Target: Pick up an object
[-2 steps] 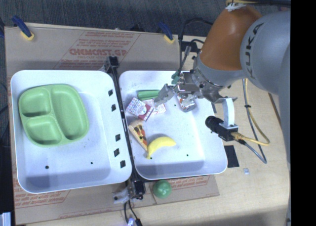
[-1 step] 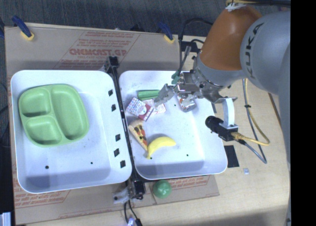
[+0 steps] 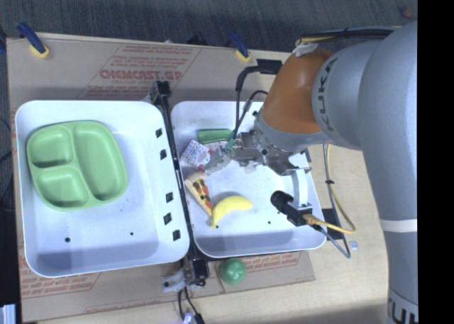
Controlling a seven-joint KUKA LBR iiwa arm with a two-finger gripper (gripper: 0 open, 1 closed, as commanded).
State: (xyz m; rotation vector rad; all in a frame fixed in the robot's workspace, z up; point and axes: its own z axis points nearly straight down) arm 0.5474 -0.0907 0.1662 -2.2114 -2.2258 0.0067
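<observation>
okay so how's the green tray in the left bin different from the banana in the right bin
The green tray is broad, flat and split into three compartments; the banana is small, curved and solid. The tray is pale green, the banana yellow. The tray lies alone in the left bin, while the banana sits among other items in the right bin. Both rest on a bin floor.

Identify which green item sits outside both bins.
The small green ball, on the bench just below the right bin. The green tray and green cylinder both lie inside bins.
</observation>
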